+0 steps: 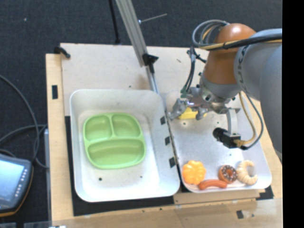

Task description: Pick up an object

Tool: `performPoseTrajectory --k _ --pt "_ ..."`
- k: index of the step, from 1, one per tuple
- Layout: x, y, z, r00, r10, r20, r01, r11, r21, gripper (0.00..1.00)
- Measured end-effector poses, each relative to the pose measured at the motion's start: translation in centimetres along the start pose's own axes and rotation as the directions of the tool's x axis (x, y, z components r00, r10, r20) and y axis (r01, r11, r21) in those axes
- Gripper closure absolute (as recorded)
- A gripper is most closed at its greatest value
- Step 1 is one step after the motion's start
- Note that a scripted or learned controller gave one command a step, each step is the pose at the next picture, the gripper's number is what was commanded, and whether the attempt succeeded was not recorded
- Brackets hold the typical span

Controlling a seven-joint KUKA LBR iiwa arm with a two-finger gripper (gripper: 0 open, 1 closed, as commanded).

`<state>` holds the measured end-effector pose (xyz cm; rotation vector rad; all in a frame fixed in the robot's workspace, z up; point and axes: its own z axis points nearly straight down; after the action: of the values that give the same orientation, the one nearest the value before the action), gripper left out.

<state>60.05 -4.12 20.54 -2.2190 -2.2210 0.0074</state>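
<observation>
- One small yellow object [188, 113] sits at the far end of the right bin [202, 139], under the gripper [189, 109]; whether the gripper has closed on it, I cannot tell from here.
- The gripper hangs low over that far left corner of the right bin, just beside the wall shared with the left bin [156, 175].
- Above it the arm's orange band [223, 56] and grey body reach in from the right.
- At the near end of the right bin lie an orange pepper-like toy [193, 171], a red sausage-like piece [212, 185], a chocolate donut [228, 173] and a pale ring-shaped pastry [247, 171], well apart from the gripper.
- The left bin holds a green divided plate [114, 140], lying flat.
</observation>
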Motion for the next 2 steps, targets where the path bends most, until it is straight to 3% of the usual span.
performPoseTrajectory --k 1,2 --pt "-0.8 -8.3 0.5 1.000 0.002 -0.001 -0.002 1.000 -0.004 0.00" --pt "3.0 -9.5 0.5 1.000 -0.004 -0.003 0.004 1.000 -0.005 0.00"
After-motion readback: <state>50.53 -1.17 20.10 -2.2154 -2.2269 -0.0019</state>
